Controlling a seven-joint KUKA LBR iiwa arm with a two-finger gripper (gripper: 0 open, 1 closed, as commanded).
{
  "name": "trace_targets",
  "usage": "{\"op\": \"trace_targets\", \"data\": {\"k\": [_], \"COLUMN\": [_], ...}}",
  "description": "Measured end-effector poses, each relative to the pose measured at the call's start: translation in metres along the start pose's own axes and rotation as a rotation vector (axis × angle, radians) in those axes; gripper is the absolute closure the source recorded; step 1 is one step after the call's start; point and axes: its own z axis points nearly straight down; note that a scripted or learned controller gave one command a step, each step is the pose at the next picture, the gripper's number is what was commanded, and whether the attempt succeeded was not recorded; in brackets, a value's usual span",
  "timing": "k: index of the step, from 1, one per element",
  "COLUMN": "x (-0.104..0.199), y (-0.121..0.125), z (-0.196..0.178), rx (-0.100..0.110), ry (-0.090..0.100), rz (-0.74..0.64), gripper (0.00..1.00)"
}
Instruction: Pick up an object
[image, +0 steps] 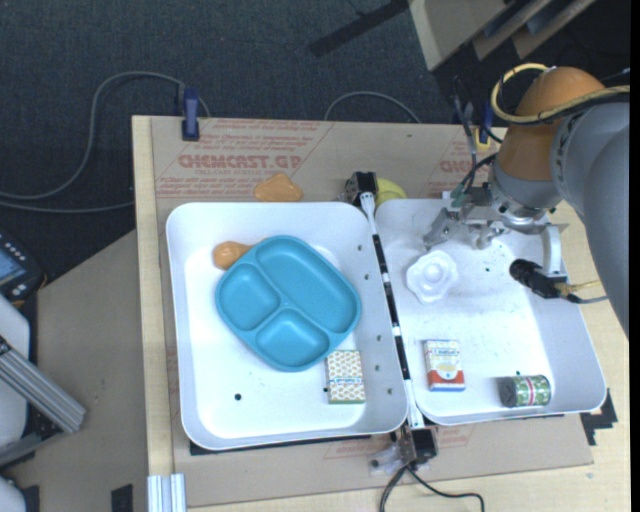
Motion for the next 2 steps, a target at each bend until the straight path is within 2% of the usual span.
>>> {"op": "trace_targets", "data": {"k": [1, 2], "x": [-0.052, -0.003], "y": [0.000, 0.001], "z": [0.000, 0.000], "rx": [-0.005, -0.001], "ry": [-0.005, 0.001], "rz": [0.005, -0.003], "gripper": [0.00, 0.00]}}
